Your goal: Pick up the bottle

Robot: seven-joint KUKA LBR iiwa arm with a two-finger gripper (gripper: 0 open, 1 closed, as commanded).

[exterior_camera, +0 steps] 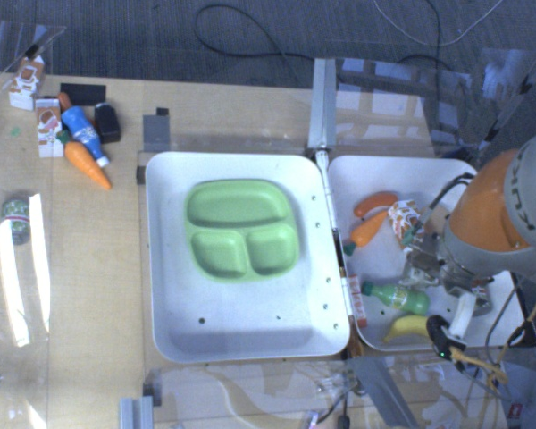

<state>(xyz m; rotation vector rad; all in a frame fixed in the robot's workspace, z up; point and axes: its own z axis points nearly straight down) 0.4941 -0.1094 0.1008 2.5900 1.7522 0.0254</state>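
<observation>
Camera view: arm (509, 208) comes in from the right, over the right bin (344, 239). Gripper (426, 266) sits low just above the bottle (398, 298); fingers hidden under the wrist, can't tell if apart or together. Bottle is green, lying on its side near the bin's front, w/ a banana (405, 328) just beside it at the front. A carrot (369, 229) and a sausage (375, 203) lie further back. Left bin (161, 266) holds a green divided plate (242, 228).
</observation>
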